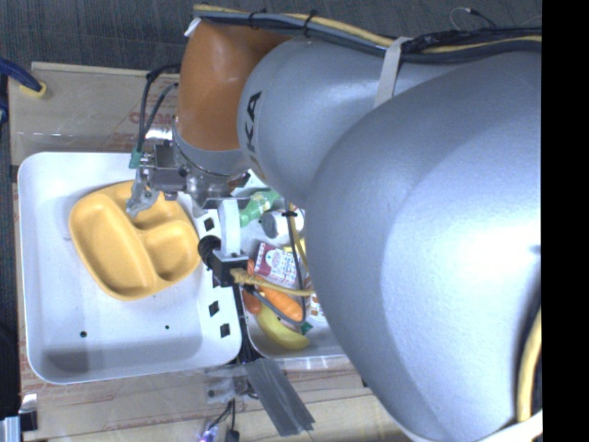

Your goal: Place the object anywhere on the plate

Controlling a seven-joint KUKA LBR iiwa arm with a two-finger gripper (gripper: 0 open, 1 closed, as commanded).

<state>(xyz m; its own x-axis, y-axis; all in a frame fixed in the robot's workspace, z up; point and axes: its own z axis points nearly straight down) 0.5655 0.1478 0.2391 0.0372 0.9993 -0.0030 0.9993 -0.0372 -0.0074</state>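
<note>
Left bin [55,339]: white, shallow, occupying the lower left and centre left of the frame. A yellow plate [129,242] with two compartments lies in its upper half, tilted a little across the bin floor. Nothing rests on the plate's visible surface.

Arm [396,201]: grey, very large in the frame, covering most of the right and centre. Orange band [212,81] sits at upper centre, above the wrist.

Gripper [143,196]: hangs at the plate's upper right rim, centre left of the frame. Whether its pincer is apart or together cannot be told from this angle; no object is seen in it.

Right bin [276,350]: mostly covered by the arm; only a strip shows at lower centre. In that strip lies a heap of items: a green-capped piece [256,208] uppermost, a red-labelled packet [274,265] below it, an orange carrot-like piece [276,304], and a yellow banana-like piece [281,331] lowest. These touch or overlap one another. All lie just right of the divider [221,284], apart from the plate.
</note>
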